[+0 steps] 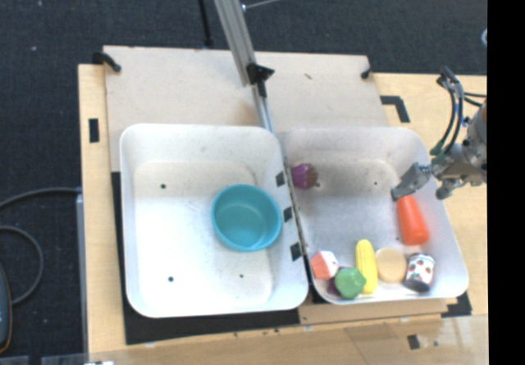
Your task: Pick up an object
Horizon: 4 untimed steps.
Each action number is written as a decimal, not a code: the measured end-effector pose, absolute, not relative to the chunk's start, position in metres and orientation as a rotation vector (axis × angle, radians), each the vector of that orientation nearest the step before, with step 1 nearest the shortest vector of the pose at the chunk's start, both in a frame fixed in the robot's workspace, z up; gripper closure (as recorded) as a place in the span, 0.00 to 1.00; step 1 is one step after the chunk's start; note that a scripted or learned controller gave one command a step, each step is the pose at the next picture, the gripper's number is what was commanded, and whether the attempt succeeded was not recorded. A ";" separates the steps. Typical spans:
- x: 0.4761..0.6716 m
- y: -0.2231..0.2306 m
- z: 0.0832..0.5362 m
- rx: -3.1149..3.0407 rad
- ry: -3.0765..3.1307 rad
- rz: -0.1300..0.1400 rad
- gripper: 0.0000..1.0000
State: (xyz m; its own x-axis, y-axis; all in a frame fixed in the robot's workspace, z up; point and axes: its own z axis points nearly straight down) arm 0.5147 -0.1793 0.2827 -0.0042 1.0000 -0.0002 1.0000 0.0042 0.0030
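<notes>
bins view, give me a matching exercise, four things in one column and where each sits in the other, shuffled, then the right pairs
Things:
1. blue bowl
2. purple object
3. orange cylinder
4. yellow corn

Places:
A. right bin, by its right wall, just below the claw
B. left bin, near the wall shared with the other bin
C. right bin, in the cluster along its near edge
D. right bin, alone close to its left wall

Pairs: 1-B, 2-D, 3-A, 4-C

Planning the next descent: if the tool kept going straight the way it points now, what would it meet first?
Probably the orange cylinder, lying just below the tool in the right bin. Depth is unclear from this slanted view, so it could miss it and meet the bin floor beside it.
</notes>
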 end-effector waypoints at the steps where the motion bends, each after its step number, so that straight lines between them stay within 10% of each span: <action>1: 0.515 -0.179 0.283 2.216 2.223 0.004 0.00; 4: 0.505 -0.191 0.151 2.224 2.221 -0.005 0.00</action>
State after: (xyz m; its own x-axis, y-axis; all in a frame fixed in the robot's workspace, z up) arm 0.5054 -0.1915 0.1507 0.0013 1.0000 -0.0014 1.0000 -0.0013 -0.0031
